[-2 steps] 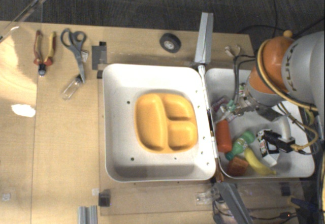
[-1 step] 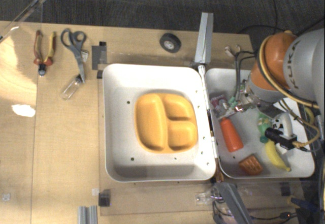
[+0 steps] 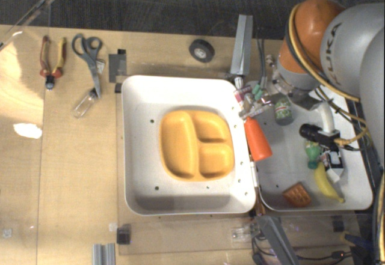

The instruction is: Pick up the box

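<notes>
While the arm (image 3: 355, 35) hangs over the right bin (image 3: 355, 201), the job looks just begun. I think the box (image 3: 245, 99) is the small pink and white thing at the top left corner of that bin, close to the wall next to the left bin (image 3: 138, 197). It is small and partly hidden, so I am not sure of this. The tip of the arm is right by it, near the bin's top edge. I cannot tell if the jaws are apart or together, or if they have the box. The box seems to be low, at the bin's edge, so I think it is not lifted yet.

A can (image 3: 284, 109) stands just beside the box. A carrot (image 3: 258, 140) lies along the bin's left edge, below the box. A banana (image 3: 328, 184) and a brown block (image 3: 297, 194) lie near the bottom edge. A yellow tray (image 3: 195, 143) sits in the middle of the left bin.

What is left, I think: get a good hold of the box and lift it clear of the bin.
</notes>
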Available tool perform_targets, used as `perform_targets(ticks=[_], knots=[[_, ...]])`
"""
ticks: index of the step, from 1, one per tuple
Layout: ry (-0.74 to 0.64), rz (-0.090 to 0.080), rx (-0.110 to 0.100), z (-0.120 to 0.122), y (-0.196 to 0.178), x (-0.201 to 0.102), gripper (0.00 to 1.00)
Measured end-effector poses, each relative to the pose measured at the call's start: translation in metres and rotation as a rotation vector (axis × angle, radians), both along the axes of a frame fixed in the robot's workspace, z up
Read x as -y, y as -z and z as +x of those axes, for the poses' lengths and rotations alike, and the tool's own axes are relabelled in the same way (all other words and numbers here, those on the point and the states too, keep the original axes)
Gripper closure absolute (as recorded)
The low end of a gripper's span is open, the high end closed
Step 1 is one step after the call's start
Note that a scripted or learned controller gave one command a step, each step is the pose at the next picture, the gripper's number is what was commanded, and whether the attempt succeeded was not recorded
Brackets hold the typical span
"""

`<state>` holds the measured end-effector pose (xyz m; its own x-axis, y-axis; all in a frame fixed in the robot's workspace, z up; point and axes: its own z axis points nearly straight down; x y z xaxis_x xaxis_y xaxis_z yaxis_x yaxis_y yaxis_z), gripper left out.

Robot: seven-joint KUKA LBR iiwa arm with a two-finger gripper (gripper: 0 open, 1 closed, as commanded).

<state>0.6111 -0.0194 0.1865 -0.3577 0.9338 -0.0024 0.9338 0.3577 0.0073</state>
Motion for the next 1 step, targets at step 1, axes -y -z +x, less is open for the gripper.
perform_targets(ticks=[1], knots=[[0.14, 0.0, -0.001, 0.0422, -0.1191, -0.0132, 1.0]])
